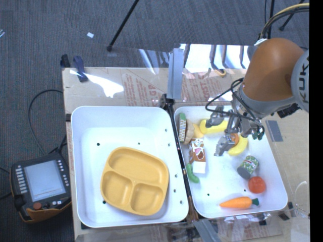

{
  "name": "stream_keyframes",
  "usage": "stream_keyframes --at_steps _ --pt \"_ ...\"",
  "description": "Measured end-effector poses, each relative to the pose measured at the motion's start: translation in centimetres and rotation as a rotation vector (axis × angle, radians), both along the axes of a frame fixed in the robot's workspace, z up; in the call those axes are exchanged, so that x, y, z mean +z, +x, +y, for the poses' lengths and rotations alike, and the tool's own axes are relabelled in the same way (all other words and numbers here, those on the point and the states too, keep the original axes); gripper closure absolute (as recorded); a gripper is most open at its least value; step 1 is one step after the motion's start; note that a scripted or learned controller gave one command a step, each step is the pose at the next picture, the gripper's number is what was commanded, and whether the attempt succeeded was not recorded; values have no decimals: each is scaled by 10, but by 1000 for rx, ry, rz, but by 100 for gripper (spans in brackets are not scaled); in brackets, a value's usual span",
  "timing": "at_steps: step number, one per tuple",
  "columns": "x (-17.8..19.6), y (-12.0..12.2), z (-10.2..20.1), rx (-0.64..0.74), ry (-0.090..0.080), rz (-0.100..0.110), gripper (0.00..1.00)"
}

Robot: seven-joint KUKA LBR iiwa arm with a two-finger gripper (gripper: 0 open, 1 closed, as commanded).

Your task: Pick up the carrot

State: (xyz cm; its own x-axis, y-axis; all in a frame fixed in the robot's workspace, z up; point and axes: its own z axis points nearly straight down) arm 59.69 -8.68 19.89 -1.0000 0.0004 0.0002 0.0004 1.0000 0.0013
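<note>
Grey carpet surrounds a bench with two white bins; the right bin (pixel 280 183) holds the carrot (pixel 236 202), lying at its six o'clock edge. Gripper (pixel 225 141) hovers near twelve o'clock over a banana (pixel 238 146), jaws apparently spread and empty; the approach seems underway, and next it must travel toward six o'clock. A tomato (pixel 257 184) and can (pixel 248 166) sit between.

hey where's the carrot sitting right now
The carrot lies flat near the front edge of the right bin, just below the tomato and the small can.
</note>
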Motion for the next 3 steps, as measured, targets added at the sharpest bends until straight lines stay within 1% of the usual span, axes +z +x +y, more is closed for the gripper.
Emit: stream_keyframes --at_steps 1,2,3 --pt "-82 12 -63 4 2 8 0" --pt "-114 28 -78 -254 -4 21 0" --pt "-102 33 -75 -250 0 4 100"
